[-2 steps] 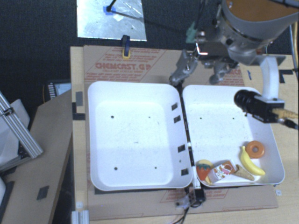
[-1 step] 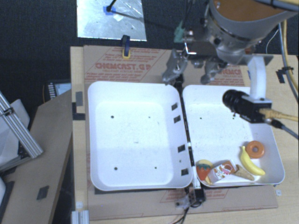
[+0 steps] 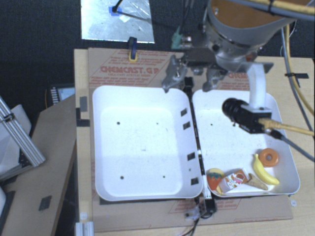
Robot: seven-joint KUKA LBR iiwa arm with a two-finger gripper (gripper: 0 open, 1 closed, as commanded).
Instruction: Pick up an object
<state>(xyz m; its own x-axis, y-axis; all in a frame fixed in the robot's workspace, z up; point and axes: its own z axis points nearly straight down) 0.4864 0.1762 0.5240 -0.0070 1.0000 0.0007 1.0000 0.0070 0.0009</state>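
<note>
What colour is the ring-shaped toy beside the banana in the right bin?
Orange-brown, like a doughnut, seen in the camera view.

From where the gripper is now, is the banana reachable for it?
Probably yes. The gripper hangs open above the far edge of the bins, and the banana lies uncovered in the right bin, near its front corner. A donut touches it, which may crowd the fingers.

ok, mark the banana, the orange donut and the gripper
banana (image 3: 264,171): camera view, middle of its curved body.
orange donut (image 3: 268,157): camera view, on its ring.
gripper (image 3: 192,80): camera view, midway between its fingertips.
</note>
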